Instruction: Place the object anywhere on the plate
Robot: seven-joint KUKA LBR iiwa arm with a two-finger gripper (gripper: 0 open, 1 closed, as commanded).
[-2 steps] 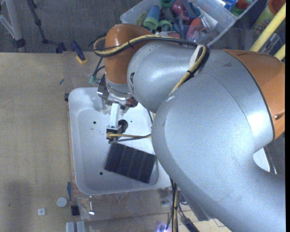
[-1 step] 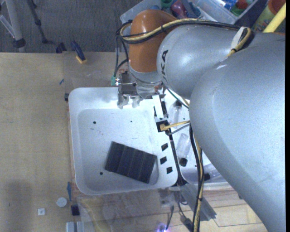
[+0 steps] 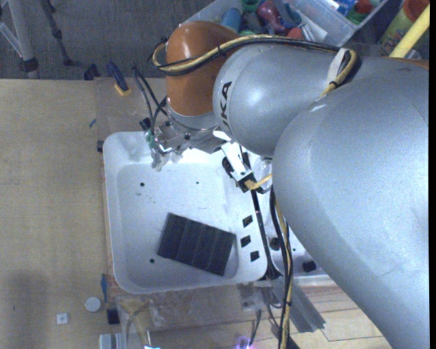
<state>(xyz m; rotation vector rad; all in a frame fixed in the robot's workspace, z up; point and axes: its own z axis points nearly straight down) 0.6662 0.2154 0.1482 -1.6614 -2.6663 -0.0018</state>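
1. Arm (image 3: 340,157) enters from the right, big and grey, and covers most of the right half of the view.
2. Orange band (image 3: 194,68) sits above the wrist, over the far edge of the left bin (image 3: 122,225).
3. Gripper (image 3: 158,158) hangs below the band, at the bin's far-left corner, just above or at the white floor; contact can't be told.
4. Gripper state: can't tell whether open or closed, since the tip is small and partly washed out against the white bin. Nothing visible in it.
5. Dark ribbed slab (image 3: 196,243) lies flat on the bin floor, toward the near-right part, tilted slightly off the bin's edges. It is the 1 loose thing seen in this bin; can't tell if it is the plate or the object.
6. Slab is well apart from the gripper, with bare white floor between them.
7. 3 small black tags (image 3: 246,239) sit in a line on the bin's right rim.
8. Right bin (image 3: 281,262) shows just a sliver under the arm; contents hidden.
9. Black and yellow cables (image 3: 276,225) run down from the arm between the 2 bins.
10. Wooden bench (image 3: 48,204) lies left of the bin; a small white disc (image 3: 92,303) rests on it near the bin's near-left corner.
11. Blue clamp (image 3: 119,78) lies at the bench's far edge.
12. Clear tub (image 3: 272,13) of coloured items sits at the top, behind the arm.
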